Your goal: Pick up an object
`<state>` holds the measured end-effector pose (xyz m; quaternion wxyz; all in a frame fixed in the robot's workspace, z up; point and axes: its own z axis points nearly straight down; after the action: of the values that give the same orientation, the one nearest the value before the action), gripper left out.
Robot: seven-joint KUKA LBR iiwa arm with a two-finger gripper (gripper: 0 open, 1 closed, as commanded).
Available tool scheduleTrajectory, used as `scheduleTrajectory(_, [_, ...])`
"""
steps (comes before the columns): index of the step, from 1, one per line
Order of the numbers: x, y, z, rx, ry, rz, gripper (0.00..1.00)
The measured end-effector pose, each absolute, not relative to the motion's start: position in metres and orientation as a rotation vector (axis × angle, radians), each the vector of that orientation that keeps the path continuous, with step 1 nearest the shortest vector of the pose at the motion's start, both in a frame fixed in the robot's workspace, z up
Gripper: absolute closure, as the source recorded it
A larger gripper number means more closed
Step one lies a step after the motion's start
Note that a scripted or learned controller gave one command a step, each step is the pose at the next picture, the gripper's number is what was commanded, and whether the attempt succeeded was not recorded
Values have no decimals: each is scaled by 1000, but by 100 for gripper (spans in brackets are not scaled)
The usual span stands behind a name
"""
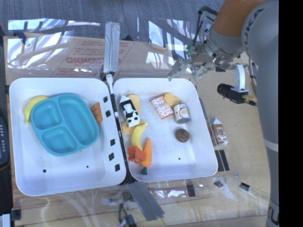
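- The left shallow white bin (19, 174) holds a blue plastic divided plate (64, 123) with three compartments, lying tilted across the bin's middle.
- A yellow toy banana (32, 105) peeks out from under the plate's upper left edge.
- A small orange block (97, 112) sits just beside the plate's right rim, near the divider between the bins.
- The right shallow white bin (199, 162) carries the other things; along its left side lies a black-and-white toy cow (128, 111), resting on a second yellow banana piece (138, 132).
- Below them, an orange toy carrot (147, 153) touches a red-orange toy pepper (135, 154).
- Near the bin's upper middle lies a red-and-white snack packet (161, 107), with a tan wedge-shaped piece (171, 99) touching its upper right corner.
- A small tin can (181, 113) lies just beside them; a round brown ball (182, 135) sits apart below it.
- The gripper (189, 69) hangs over the right bin's upper right rim, above every object and pinching nothing; whether its jaws are spread or pressed together I cannot tell.
- A small carton (218, 132) lies on the bench outside the right bin.
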<state>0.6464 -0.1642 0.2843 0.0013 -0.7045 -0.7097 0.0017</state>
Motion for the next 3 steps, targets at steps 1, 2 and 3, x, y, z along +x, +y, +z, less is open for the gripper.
scheduleTrajectory(1, [571,-149,143,-2132,-2292,12,0])
scheduleTrajectory(2, [661,-153,100,-1973,-2458,-7,0])
scheduleTrajectory(3, [660,-200,97,-2093,-2353,-5,0])
